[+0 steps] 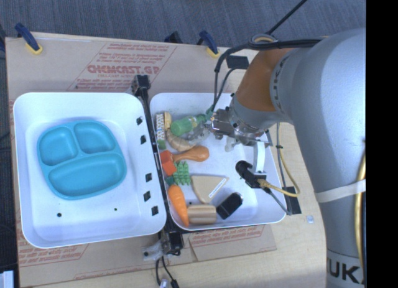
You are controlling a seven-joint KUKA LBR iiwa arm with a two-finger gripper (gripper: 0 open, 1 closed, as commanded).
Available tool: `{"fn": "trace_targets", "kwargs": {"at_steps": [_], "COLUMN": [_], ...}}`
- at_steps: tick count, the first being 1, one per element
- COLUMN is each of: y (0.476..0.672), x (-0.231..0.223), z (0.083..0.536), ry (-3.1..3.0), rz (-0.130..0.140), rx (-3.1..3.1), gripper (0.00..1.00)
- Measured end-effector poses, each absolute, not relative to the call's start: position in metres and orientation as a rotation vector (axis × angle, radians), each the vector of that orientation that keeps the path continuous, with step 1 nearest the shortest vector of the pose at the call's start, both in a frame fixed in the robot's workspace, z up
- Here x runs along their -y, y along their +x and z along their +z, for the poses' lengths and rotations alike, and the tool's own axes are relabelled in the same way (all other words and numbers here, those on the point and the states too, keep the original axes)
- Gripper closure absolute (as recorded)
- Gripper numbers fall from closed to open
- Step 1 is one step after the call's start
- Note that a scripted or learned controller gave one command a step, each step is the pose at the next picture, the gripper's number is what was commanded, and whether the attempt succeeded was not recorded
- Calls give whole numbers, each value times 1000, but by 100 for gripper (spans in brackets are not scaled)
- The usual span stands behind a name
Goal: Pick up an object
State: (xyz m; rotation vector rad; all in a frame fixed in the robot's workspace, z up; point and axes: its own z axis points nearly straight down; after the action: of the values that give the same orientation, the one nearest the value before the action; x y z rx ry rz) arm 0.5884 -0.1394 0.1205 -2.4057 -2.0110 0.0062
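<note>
Divided plate (81, 159) showing light blue in white left bin (25, 156). Right bin (270, 212) holding orange carrot (178, 203), green toy (182, 125), black block (229, 205). Arm (323, 112) showing grey with orange band (258, 84). Worktop (74, 56) reading tan, red print.

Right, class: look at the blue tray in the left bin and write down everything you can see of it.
The blue tray is light blue, smooth and plastic-looking, with rounded corners. It is split into three compartments: two small ones at the far side and one wide one nearer the camera. It lies flat, open side up, slightly turned, on the floor of the left bin, towards its left. Nothing sits in it, and only the bin touches it.
</note>
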Motion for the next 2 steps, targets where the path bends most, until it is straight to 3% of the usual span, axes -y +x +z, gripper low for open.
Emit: {"fn": "trace_targets", "kwargs": {"at_steps": [1, 2], "y": [568, 568], "x": [99, 99], "z": [91, 102], "ry": [-2374, -2369], "rz": [5, 7], "rx": [2053, 2058], "gripper": [0, 100]}}
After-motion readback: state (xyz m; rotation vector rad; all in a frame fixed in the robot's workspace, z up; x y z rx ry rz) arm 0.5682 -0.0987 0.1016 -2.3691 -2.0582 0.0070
